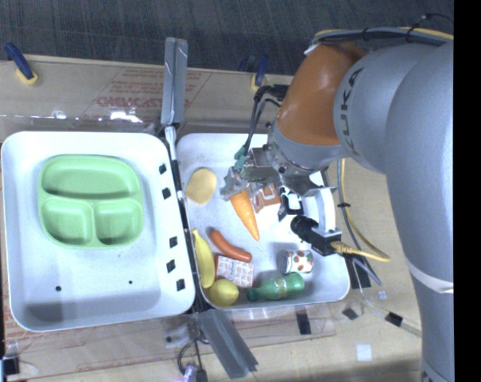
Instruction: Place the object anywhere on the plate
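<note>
Orange carrot (246, 213) top hidden under tool (252, 183).

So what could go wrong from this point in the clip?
The gripper sits over the wide end of the carrot, and a firm hold isn't visible, so a lift may come up without it. The carrot lies close to the round yellow item and the sausage, which could get nudged. The green plate is in the other bin, across the divider, so a low carry could clip it.
</note>
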`<act>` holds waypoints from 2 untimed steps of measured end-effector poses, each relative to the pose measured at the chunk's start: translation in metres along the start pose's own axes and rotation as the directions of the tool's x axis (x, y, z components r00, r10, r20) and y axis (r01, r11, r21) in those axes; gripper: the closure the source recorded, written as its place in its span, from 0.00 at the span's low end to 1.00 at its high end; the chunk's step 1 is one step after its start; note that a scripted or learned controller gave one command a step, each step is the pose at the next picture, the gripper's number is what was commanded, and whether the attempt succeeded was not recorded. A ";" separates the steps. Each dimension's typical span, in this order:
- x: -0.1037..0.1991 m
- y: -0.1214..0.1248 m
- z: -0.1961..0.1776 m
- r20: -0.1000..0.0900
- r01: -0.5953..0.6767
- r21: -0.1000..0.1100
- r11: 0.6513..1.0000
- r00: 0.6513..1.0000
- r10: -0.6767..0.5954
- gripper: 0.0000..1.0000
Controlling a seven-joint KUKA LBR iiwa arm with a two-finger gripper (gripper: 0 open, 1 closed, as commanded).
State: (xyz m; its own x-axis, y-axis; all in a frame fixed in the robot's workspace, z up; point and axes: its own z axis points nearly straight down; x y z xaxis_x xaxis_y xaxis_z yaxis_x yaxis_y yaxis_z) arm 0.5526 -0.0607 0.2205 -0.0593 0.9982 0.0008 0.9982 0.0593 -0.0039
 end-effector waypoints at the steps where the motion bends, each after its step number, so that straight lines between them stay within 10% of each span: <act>1: 0.093 0.009 0.003 0.000 -0.054 -0.001 0.999 0.999 0.054 1.00; 2: 0.166 0.039 -0.012 0.001 -0.171 0.000 0.985 0.985 0.171 1.00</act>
State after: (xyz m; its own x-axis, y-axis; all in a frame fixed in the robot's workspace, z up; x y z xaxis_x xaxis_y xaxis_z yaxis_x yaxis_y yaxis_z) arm 0.5813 0.1072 0.2325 0.1119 0.9937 -0.0007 0.9937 -0.1119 -0.0037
